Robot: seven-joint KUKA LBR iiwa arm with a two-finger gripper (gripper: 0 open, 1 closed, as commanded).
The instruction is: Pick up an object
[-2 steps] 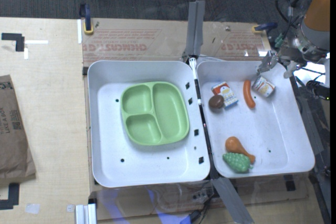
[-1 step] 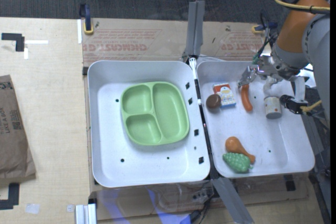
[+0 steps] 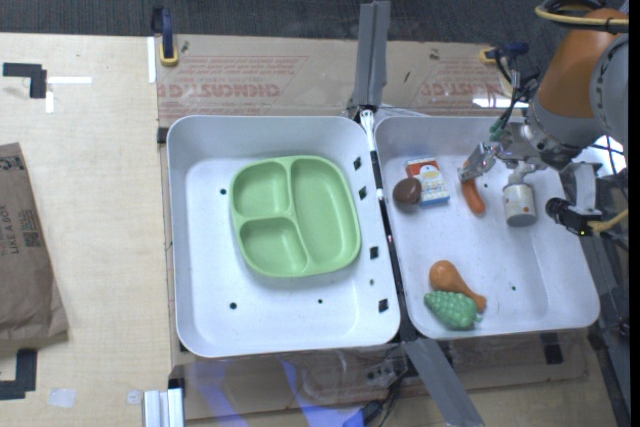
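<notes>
White plastic forms both shallow bins on the worktop [image 3: 90, 115]: the left bin [image 3: 200, 315] carries a green three-compartment plate [image 3: 296, 215] lying flat near its middle, and the right bin [image 3: 560, 295] carries every loose candidate for the pick. The tool [image 3: 478, 162] hangs over the upper part of the right bin, its metal tip directly above the top end of a small orange carrot-like piece [image 3: 474, 198]; whether it is parted or closed cannot be told, and nothing is visibly gripped. Judged from this placement, the carrot-like piece is the likely target, since the tool's tip points down at it. A white cylinder [image 3: 518, 204] stands just beside that piece on its right, near the wrist, and a small white-and-orange carton [image 3: 430, 181] lies to its left, touching or nearly touching a brown rounded object [image 3: 406, 193]. Lower in the bin, well apart from the tool, an orange drumstick-shaped toy [image 3: 452, 279] rests against a green knobbly toy [image 3: 452, 310]. Open room is tight around the probable target: cylinder on one side, carton on the other, so a descent risks nudging a neighbour. Clearer floor lies in the bin's middle and along its right wall. The raised divider [image 3: 372, 65] between the bins bounds leftward travel, and the far rim sits close behind the tool.
</notes>
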